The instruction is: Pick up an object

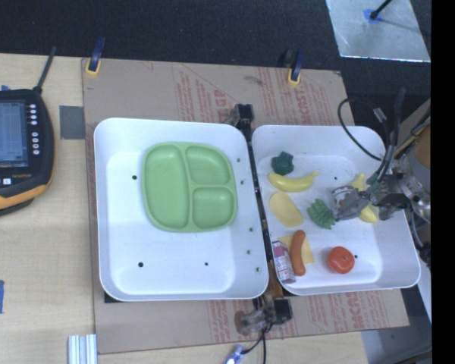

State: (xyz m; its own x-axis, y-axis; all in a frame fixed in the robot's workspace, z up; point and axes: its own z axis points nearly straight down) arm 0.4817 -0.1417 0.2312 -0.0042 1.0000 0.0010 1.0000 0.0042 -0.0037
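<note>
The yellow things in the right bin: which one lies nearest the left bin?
The yellow oval piece, below the banana. It lies closest to the wall shared with the left bin.

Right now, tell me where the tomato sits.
The tomato lies in the right bin, near its front edge, just right of the hot dog and below the hand.

Wooden bench (30, 279) (cardboard-covered (174, 97)) against dark floor (174, 14).
</note>
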